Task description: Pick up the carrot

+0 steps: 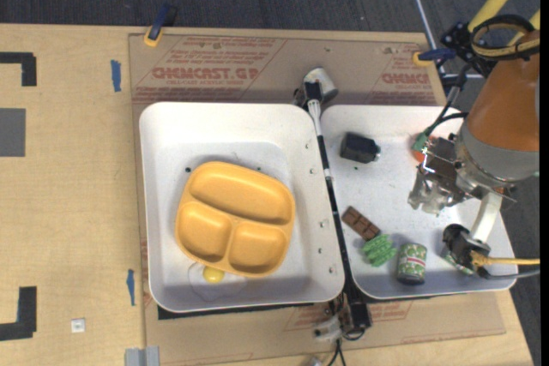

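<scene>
- Camera view puts the gripper (434, 184) low over the right bin (390, 123), toward its right side; whether it is spread or closed I cannot tell from this angle, and I see nothing held in it
- just beside its upper left edge sits a small orange-red and green scrap (424, 141); I take that for the carrot, mostly hidden under the wrist, though I cannot be sure
- to do this well I would lift slightly, shift toward that scrap, and centre over its body before coming down; a grab from here looks likely to miss it or only clip one end
- I would set the closing direction across the narrow width; its lie is hidden, so check once the wrist clears
- the black block (358, 147), chocolate bar (361, 224), green toy (377, 250) and can (412, 261) lie well apart from it; little risk of a double grab
- the yellow plate (233, 217) in the left bin (163, 184) plays no part
</scene>
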Robot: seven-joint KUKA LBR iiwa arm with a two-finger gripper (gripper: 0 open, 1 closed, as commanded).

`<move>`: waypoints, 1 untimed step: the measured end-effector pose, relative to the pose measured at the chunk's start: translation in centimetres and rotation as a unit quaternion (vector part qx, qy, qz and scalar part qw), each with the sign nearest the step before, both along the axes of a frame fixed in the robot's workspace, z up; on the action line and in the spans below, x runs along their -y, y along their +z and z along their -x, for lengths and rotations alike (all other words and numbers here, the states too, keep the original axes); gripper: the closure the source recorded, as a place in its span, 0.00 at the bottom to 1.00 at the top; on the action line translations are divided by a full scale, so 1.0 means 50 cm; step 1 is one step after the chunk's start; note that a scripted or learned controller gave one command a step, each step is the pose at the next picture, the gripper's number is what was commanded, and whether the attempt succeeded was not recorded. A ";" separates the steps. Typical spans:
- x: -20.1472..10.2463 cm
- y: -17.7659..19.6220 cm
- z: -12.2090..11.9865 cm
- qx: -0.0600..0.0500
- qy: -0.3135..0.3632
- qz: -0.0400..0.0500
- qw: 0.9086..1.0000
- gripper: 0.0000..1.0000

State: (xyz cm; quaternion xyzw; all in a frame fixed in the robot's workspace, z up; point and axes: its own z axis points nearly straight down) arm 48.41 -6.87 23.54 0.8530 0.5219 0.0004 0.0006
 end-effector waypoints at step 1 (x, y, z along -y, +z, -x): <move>0.000 0.000 0.000 0.000 0.000 0.000 1.000 0.00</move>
